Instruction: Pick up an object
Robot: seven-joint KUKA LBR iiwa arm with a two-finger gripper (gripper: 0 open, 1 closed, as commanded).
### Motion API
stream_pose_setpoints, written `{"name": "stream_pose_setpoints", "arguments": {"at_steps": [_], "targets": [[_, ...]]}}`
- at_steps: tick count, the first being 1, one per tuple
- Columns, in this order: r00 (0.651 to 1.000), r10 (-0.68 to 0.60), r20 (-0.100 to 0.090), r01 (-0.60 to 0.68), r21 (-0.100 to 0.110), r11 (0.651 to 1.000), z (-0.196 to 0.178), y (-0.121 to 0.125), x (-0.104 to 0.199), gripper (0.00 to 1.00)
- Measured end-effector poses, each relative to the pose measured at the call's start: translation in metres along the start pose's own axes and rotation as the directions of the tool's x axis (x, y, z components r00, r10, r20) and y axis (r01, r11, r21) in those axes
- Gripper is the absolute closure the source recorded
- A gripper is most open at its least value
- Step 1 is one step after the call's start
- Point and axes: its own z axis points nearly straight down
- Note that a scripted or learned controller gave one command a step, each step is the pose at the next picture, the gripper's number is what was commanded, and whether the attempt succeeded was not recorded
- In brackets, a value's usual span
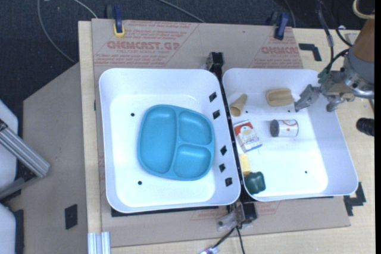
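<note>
Green and glossy, a small pepper-like toy lies nearest the camera at the right bin's front left corner, pressed close to the wall, which would crowd a grasp. Farther in, a flat printed packet looks light but thin, hard to get fingers under. Just beyond it lies a small can on its side, stiff and smooth, likely to roll; it looks best taken across its round body. Farther back sit a tan cone-like piece and a tan bread-like piece, probably light and easy to pinch. The gripper hovers over the bin's far right side, fingers spread wide, holding nothing. The left bin bears a blue divided plate.
</note>
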Motion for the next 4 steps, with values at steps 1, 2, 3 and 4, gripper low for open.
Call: {"name": "stream_pose_setpoints", "arguments": {"at_steps": [1, 2, 3, 4], "targets": [[1.0, -0.004, 0.004, 0.004, -0.015, 1.0, -0.009, 0.003, 0.001, 0.0], [1.0, -0.002, 0.002, 0.002, -0.01, 1.0, 0.046, 0.0, -0.009, 0.0], [1.0, -0.004, 0.003, 0.004, -0.012, 1.0, 0.098, 0.0, -0.008, 0.0], [1.0, -0.005, 0.004, 0.005, -0.017, 1.0, 0.084, 0.001, -0.009, 1.0]]}}
